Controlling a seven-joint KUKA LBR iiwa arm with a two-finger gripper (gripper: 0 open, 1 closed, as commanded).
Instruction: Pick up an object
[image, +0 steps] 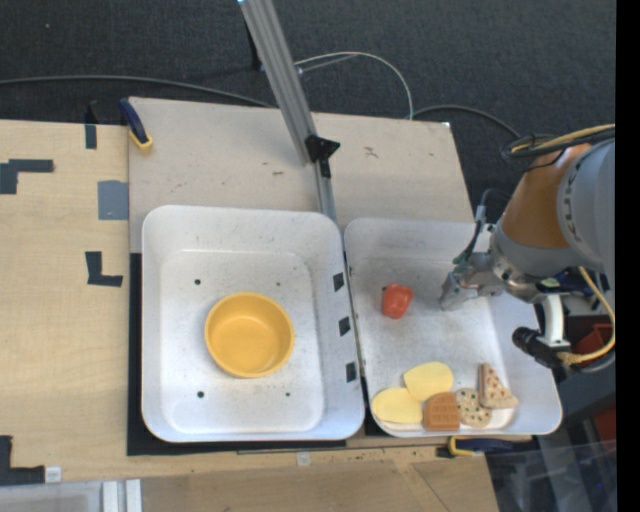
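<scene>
Looking down at the bench, I see the two white bins side by side. The left bin (170, 250) holds a yellow bowl (249, 334), sitting upright a little left of the bin's middle. The right bin (400, 245) has more in it: a small red object (397, 301) lies on its own in the upper half of the bin, near the left wall, and along the bottom edge sits a cluster of play-food pieces — two pale yellow rounds (428, 379), one overlapping the other, a brown square piece (440, 411) just beside them, a speckled cracker-like piece (468, 404) and a wedge with a pinkish edge (494, 389) at the right end. These pieces touch or overlap one another, well apart from the red object.

The arm comes in from the right, its orange band (535, 205) above the wrist, and the gripper (458, 292) reaches down into the right bin, on the same level as the red object but to its right — near it, with bare bin floor between them. Nothing is visible between its tips. From this angle the gripper is small and dark, and I cannot tell how it is set.

A grey metal pole (290, 85) slants across the top of the bench, ending just above the gap between the bins, and black cables (400, 85) trail over the dark floor behind
</scene>
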